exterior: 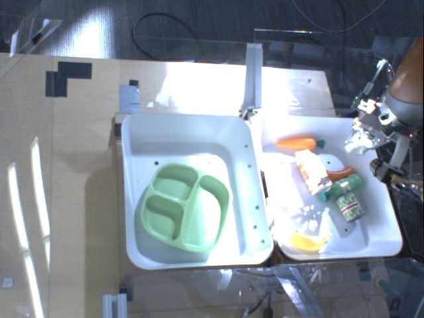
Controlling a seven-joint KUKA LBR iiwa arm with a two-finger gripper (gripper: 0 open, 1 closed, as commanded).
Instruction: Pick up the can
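Can [349, 205] lying in the right bin [391, 234], green-labelled, tilted, down and to the left of the gripper [363, 134] and well apart from it. Touching or nearly touching the can's upper end, a green bottle [339, 188] lying at a slant. Just beyond that, a reddish sausage-like piece [340, 173], and beside it a white carton with orange print [311, 171], all lower-left of the gripper. Further left at about gripper height, an orange carrot [297, 143] with a green tip. Far below the gripper near the bin's front wall, a yellow banana-like piece [307, 242] and a pale slotted utensil [310, 214]. Gripper itself poised over the right bin's upper right corner, nothing visible between its tips; whether clenched or released, cannot tell. Well to the left, in the left bin [187, 130], a green divided tray [185, 207].
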